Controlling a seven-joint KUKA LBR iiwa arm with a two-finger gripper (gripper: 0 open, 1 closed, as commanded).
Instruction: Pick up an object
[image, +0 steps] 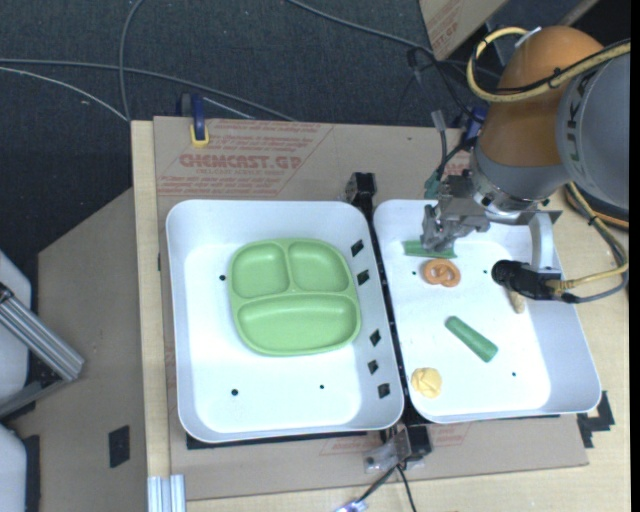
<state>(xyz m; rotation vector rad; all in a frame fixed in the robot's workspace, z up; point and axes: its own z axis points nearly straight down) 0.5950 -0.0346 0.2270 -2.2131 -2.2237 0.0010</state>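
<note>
The pincer (438, 237) is seen low over the far left part of the right bin (560, 390); whether it is wide or narrow cannot be told. An orange pretzel (440, 272) lies on the bin floor just on the near side of the pincer, close beneath it but not shown in its grasp; a flat green piece (414, 248) lies just to the pincer's left. A green cylinder (471, 338) rests tilted in the middle of the same bin, well apart from the pincer; a yellow lump (427, 381) lies near the bin's near left corner. A green divided plate (294, 297) sits in the left bin (200, 400) on the desk (240, 145).
</note>
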